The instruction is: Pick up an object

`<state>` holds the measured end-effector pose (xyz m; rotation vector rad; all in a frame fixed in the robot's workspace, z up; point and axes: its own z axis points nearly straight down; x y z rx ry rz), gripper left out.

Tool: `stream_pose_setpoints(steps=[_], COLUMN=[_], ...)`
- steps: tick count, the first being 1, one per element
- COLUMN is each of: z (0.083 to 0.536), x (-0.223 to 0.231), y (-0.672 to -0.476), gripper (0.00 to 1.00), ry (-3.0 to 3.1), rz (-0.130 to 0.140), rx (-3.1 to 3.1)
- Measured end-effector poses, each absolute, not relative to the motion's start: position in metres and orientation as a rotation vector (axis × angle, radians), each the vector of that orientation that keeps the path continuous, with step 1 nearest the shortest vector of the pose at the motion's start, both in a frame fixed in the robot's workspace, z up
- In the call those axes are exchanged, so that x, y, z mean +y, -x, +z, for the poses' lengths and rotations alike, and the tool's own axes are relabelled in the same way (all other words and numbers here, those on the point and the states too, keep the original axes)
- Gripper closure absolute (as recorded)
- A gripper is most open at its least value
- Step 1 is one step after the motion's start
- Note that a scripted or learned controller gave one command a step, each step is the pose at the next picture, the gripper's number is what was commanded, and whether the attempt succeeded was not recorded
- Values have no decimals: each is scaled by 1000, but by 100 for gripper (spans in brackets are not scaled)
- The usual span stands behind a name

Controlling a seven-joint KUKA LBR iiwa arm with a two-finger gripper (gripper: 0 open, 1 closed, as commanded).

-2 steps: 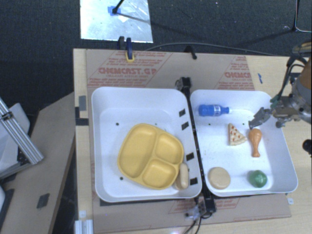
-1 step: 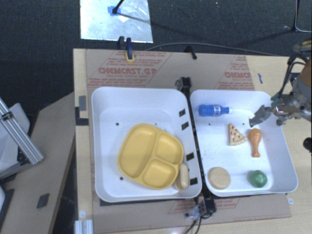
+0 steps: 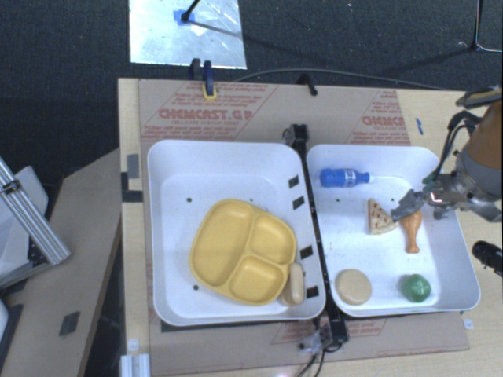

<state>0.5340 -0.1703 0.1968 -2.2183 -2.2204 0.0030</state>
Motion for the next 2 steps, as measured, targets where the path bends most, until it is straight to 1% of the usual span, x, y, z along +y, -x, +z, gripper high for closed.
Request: stream_pose_setpoints(steps=[2], z=[97], x=[-155], y=[-528], gripper=[0], ry=[2217], rz=[2], rx=[-2221])
